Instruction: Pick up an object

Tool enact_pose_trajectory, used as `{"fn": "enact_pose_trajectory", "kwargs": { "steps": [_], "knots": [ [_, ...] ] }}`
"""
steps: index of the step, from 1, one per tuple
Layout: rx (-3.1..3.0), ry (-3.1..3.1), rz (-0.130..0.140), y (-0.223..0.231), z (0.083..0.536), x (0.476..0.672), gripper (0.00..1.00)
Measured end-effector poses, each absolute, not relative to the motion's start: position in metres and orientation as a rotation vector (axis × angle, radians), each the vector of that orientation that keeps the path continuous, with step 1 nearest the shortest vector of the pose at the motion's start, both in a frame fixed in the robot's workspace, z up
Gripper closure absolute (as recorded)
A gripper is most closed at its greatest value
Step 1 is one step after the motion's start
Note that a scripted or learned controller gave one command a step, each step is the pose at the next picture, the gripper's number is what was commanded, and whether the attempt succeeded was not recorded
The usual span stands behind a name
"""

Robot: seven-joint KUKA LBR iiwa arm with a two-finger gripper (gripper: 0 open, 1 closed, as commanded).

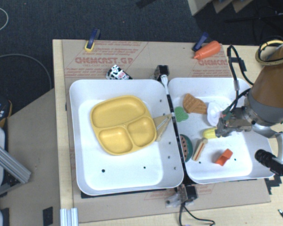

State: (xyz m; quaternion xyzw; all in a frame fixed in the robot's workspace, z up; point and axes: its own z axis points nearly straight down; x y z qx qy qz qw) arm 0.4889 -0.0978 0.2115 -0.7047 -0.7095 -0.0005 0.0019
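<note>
Nearest the camera, a black clamp (185, 192) with a trailing cable sat at the near edge of the bench (61, 126), at the seam between the two bins.

The gripper (223, 127) stood low over the middle of the right bin (226, 174), with the arm (269, 91) rising from it towards the bin's right edge. Whether the gripper was open or closed could not be told. A small yellow piece (208, 134) lay on the bin floor just beside the gripper, on its left; it could not be told whether the two touched, and nothing was seen held.

A red block (223, 157) lay near the bin's near edge, apart from the gripper. A hot dog (198, 150) lay slantwise left of the block, and a watermelon slice (186, 147) rested against the bin's left wall. A white item (216, 109) lay just beyond the gripper, towards the far edge. A brown waffle (194, 104) lay to the white item's left, with a green piece (180, 114) at the left wall.

The left bin (80, 140) held a yellow divided plate (122, 125) in its far half, with a tan utensil (161, 125) touching the plate's right rim.

On the bench beyond the bins lay a cow-patterned toy (117, 72) and a second black clamp (161, 71). An orange clamp (207, 50) and a blue clamp (91, 40) gripped the bench's far edge.
</note>
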Motion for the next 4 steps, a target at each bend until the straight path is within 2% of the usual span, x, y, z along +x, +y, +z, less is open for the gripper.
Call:
{"fn": "enact_pose_trajectory", "kwargs": {
  "steps": [3, 4],
  "knots": [
    [-2.213, -2.23, -0.006, 0.062, 0.229, 0.495, 1.0],
    [-2.22, -2.225, -0.003, 0.058, 0.234, 0.506, 1.0]
  ]
}}
